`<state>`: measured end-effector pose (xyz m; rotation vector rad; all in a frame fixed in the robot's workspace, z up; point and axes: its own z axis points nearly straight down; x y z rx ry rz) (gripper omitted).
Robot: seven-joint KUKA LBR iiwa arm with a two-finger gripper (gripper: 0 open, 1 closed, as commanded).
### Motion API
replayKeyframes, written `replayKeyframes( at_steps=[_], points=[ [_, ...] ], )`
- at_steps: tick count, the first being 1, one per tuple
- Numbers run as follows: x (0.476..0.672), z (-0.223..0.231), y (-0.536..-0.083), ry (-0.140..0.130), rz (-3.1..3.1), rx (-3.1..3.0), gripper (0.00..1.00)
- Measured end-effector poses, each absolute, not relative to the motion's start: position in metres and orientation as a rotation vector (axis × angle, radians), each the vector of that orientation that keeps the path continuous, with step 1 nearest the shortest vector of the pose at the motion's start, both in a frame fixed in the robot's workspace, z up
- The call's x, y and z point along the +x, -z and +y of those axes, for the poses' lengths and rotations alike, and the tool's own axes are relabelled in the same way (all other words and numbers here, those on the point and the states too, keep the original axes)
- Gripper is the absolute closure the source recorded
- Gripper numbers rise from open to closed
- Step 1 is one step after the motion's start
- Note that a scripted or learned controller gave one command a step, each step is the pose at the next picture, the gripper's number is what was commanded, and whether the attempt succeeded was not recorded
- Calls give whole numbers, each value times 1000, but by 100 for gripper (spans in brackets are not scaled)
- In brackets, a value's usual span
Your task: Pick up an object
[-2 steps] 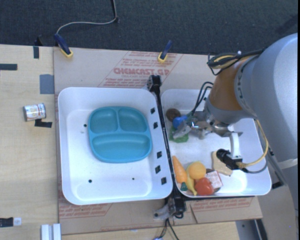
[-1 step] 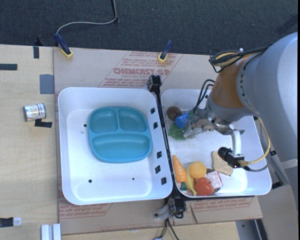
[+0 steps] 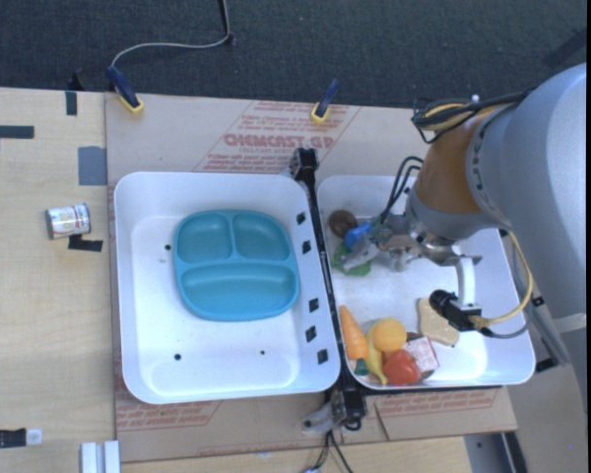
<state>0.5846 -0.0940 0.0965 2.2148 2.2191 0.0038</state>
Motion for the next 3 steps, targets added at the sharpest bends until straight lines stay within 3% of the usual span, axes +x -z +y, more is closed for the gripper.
replayKeyframes(
  at_steps=[1, 2, 3],
  points=[
    [645, -101, -110, 1, 2222, 2220, 0],
    [658, -65, -185, 0, 2223, 2218, 0],
    [626, -121, -87, 0, 2220, 2219, 0]
  ],
)
